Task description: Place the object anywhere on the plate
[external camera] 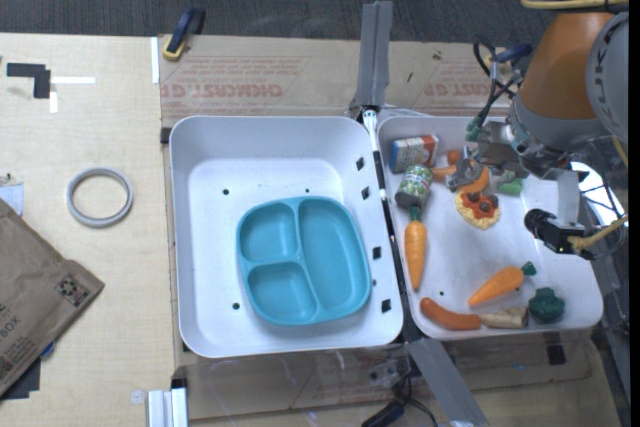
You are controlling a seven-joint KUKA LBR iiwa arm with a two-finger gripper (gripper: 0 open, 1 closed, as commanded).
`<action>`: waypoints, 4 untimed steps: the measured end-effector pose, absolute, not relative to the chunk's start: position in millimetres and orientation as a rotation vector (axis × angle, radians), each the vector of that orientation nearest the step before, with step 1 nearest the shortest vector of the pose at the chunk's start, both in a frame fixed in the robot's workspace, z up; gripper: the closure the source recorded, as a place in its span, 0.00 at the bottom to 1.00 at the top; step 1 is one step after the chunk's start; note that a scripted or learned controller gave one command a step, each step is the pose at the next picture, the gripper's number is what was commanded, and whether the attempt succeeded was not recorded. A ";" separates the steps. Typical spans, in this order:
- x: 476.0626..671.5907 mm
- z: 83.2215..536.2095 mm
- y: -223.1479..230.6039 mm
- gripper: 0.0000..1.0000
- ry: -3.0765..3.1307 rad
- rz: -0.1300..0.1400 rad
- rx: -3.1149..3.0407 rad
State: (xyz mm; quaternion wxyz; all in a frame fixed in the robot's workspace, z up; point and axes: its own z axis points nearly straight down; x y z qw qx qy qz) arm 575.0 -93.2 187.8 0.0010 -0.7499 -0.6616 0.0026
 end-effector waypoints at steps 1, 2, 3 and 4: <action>520.8 201.4 -36.3 1.00 -2.148 0.005 -2.290; 487.6 190.5 25.1 1.00 -2.282 0.006 -2.155; 543.8 235.9 105.6 1.00 -2.367 0.006 -2.065; 543.8 235.9 105.6 0.00 -2.367 0.006 -2.065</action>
